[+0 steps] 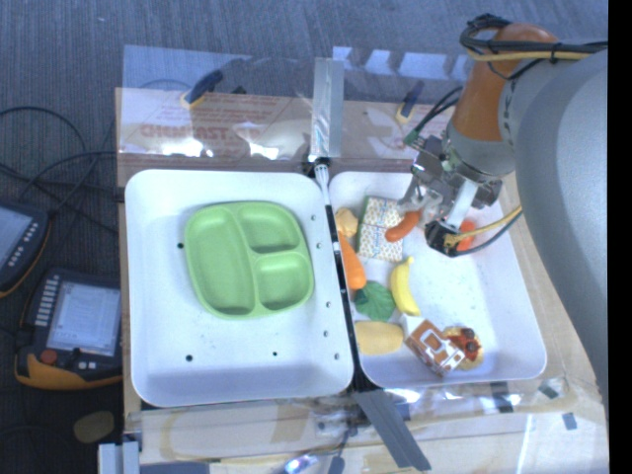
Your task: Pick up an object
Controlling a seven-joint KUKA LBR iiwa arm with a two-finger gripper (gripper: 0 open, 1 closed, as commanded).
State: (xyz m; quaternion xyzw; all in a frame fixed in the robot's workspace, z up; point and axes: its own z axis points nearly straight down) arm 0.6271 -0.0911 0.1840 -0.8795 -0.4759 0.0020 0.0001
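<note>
End effector (423,208): I saw it low in the right bin (513,349), with the orange-red sausage (402,227) apparently between its fingers.
Risk: I judged the hold shallow; the sausage might slip on lifting.
Crowding: patterned packet (380,229) touching just left, banana (402,286) below.
Room: bin's far wall close behind; open floor nearer me.

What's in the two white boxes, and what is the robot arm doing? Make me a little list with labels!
left bin: a green plate with three sections
right bin: toy food
toys: banana, carrot, green leafy vegetable, potato-like yellow lump, patterned packet, orange-and-white box
gripper: over the far end of the right bin
at the gripper: an orange sausage-shaped toy, right beside it; held or not, cannot tell
</note>
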